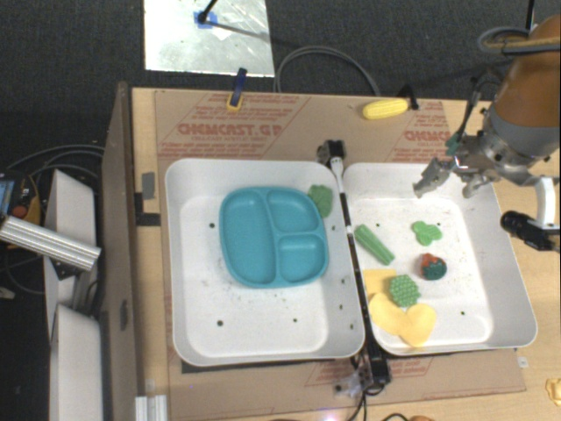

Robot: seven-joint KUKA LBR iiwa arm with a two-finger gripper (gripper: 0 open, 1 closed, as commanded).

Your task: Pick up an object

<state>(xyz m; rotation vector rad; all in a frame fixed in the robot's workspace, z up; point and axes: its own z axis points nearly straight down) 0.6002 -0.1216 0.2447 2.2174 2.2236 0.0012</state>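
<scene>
Small green clover-shaped toy (427, 231) in right white bin (504, 274), near long green block (374, 244), bumpy green ball (403, 290), smooth yellow pieces (405, 319), metal hand (449, 176) above bin's far edge, fingers apart, holding nothing

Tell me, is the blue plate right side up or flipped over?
Right side up: the blue plate shows its three hollow sections facing up.

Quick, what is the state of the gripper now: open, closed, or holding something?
Gripper: state cannot be told; it hangs above the right bin, with no object seen in it.
</scene>
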